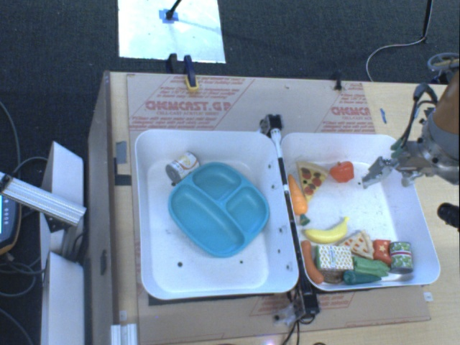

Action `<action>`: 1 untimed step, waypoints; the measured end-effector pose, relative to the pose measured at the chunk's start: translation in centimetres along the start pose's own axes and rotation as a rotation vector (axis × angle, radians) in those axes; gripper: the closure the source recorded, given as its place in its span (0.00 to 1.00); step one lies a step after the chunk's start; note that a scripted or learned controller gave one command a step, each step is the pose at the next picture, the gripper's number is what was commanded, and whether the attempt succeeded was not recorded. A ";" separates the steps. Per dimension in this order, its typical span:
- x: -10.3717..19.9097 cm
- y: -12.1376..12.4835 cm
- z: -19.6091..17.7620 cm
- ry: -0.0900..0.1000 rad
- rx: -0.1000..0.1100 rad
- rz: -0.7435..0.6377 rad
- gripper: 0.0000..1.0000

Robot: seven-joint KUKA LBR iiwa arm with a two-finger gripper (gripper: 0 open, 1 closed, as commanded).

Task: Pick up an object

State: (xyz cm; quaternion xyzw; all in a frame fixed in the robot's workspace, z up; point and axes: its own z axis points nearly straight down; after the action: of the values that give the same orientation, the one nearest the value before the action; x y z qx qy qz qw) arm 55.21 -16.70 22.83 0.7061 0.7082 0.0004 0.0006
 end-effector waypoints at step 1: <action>2.6 5.6 6.3 0.000 0.000 -0.001 0.00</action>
State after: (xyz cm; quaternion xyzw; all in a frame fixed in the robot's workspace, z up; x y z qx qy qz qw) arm 60.80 -14.07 16.57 0.7056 0.7086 0.0004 0.0004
